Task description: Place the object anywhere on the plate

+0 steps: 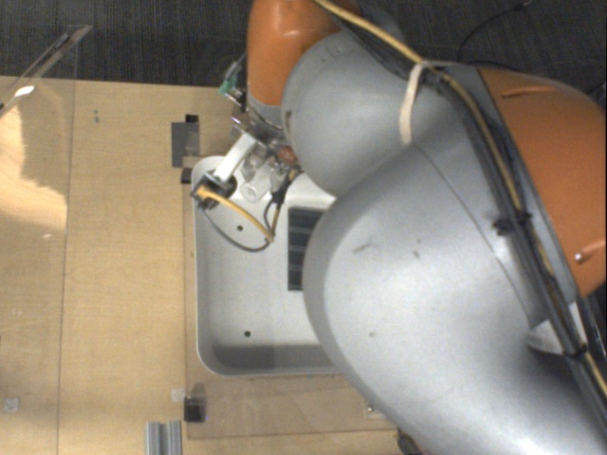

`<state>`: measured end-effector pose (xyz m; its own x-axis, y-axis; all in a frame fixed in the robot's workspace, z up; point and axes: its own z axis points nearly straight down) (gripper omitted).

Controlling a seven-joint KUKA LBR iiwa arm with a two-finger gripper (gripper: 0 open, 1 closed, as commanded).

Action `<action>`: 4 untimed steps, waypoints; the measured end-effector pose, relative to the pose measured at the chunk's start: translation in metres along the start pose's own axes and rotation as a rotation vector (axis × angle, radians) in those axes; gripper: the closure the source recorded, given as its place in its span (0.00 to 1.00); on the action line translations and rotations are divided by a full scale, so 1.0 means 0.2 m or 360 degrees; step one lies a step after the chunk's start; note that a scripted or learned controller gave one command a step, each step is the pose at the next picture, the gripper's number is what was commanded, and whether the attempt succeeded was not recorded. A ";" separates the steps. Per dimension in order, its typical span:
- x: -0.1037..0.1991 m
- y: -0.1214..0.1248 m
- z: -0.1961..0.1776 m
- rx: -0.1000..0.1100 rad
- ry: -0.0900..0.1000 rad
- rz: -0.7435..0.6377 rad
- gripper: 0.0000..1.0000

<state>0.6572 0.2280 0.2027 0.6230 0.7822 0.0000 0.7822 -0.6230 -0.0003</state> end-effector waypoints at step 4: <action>-0.02 0.05 0.47 -0.0017 -0.0012 -0.2999 1.00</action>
